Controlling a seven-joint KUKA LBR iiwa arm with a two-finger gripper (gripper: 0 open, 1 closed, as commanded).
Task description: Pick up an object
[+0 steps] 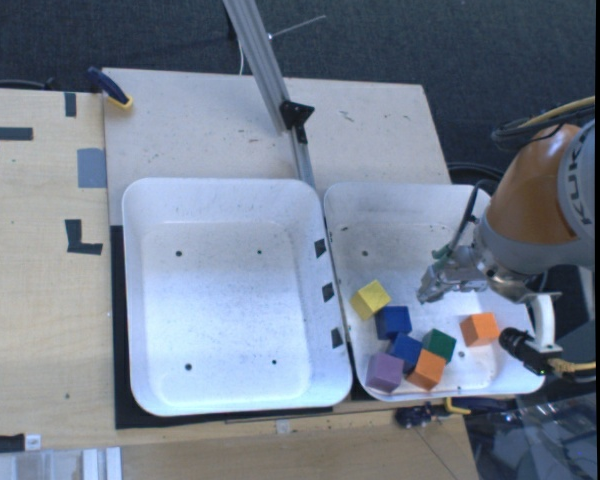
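Right bin (400,203): two blue blocks (393,321), two orange (479,328), one yellow (372,297), green (440,344), purple (385,371); my claw (432,286) above, grip unreadable.

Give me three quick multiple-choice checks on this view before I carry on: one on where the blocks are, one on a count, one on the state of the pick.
1. Where do the blocks lie?
A. Left bin
B. Right bin
C. On the bench

2. How many blue blocks are there?
A. One
B. Two
C. Three

3. Where is the yellow block?
A. Lying in the bin
B. Lifted by the arm
C. Stacked on the purple block

Answers:
1 B: all lie in the right bin.
2 B: one blue block and a second blue block.
3 A: the yellow block lies left of the gripper, apart from the purple block.
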